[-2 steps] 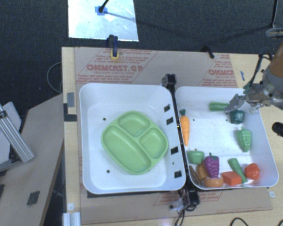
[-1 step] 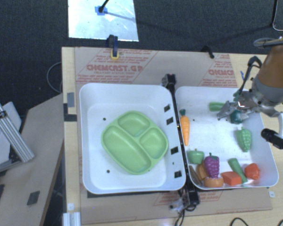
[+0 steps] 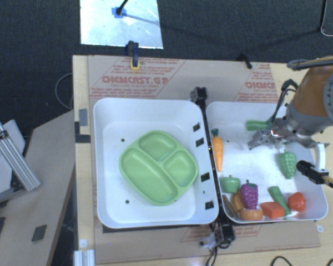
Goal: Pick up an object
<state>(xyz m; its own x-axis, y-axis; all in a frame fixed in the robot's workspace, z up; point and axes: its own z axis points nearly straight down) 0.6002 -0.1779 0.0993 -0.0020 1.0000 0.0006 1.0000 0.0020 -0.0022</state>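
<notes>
Here, a grey robot arm with an orange band (image 3: 316, 96) is reaching in from the right over a tabletop (image 3: 155, 73) covered by a brown printed sheet, which is carrying two shallow white bins side by side. The left bin (image 3: 108, 126) is holding a pale green plastic plate divided into three compartments (image 3: 158, 167). Above the far part of the right bin (image 3: 233, 115), the metal gripper (image 3: 262, 139) is hanging with its jaws apparently spread apart and nothing between them. A green stick-shaped toy (image 3: 256, 125) is lying just beside it, toward the bin's far wall. An orange toy carrot (image 3: 217, 151) is lying along the bin's left wall. A bumpy green toy vegetable (image 3: 287, 164) is sitting near the right wall. Along the near wall, a green toy pepper (image 3: 230, 183), a purple bunch of toy grapes (image 3: 248, 194), a red block-shaped toy (image 3: 272, 209) and a red toy tomato (image 3: 297, 201) are crowding together.
</notes>
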